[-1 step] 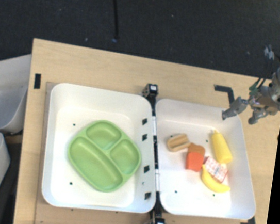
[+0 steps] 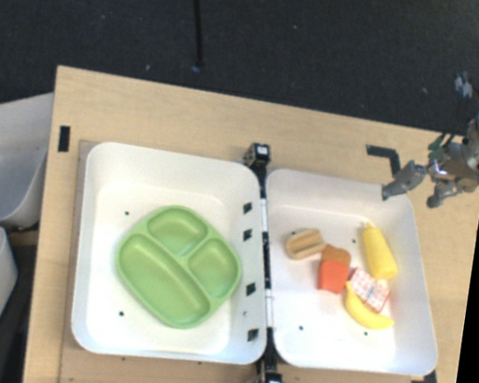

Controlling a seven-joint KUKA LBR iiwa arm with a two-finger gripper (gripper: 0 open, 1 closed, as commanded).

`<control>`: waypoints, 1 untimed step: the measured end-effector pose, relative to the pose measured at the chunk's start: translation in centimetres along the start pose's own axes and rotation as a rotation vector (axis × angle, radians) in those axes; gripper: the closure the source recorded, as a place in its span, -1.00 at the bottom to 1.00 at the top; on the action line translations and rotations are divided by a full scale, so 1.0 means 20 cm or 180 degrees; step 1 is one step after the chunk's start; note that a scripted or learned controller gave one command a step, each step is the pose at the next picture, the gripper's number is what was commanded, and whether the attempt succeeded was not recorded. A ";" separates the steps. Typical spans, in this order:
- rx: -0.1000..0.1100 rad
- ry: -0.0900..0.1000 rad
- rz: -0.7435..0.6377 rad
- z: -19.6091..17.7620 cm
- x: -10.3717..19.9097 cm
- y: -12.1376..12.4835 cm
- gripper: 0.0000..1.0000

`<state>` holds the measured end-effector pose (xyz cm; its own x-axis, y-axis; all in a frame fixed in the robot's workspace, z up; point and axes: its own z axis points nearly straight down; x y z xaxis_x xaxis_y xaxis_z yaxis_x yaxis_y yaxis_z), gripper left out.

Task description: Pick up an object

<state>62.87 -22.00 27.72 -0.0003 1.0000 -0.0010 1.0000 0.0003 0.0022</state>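
Objects for picking lie together in the right bin (image 2: 413,346): a small tan bread roll (image 2: 304,242) toward the bin's left side, an orange block (image 2: 333,270) just right of it, a yellow bottle-shaped piece (image 2: 378,251) further right, and a banana (image 2: 367,313) curving along below them. A small white-and-red patterned packet (image 2: 371,291) rests on the banana, touching the lower end of the yellow piece. The orange block sits between the roll and the banana, near both.

My end effector (image 2: 423,187) hangs at the upper right, over the far right corner of the right bin, above the rim and well apart from every object in it. Its two fingers (image 2: 399,181) are spread with a clear gap between them, and I have nothing in my grip.

The left bin (image 2: 83,314) holds a green divided plate (image 2: 179,264), lying flat with three compartments, roughly central in that bin. The two bins sit side by side on the pale wooden counter (image 2: 232,123), joined along a middle seam with small black clips (image 2: 262,234). A dark floor lies beyond the counter's far edge.
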 end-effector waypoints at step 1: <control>0.0019 0.0000 0.0001 0.31 0.00 0.02 -1.00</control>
<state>63.26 -22.02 21.49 0.0000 1.0000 -0.0011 1.0000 0.0000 -0.0038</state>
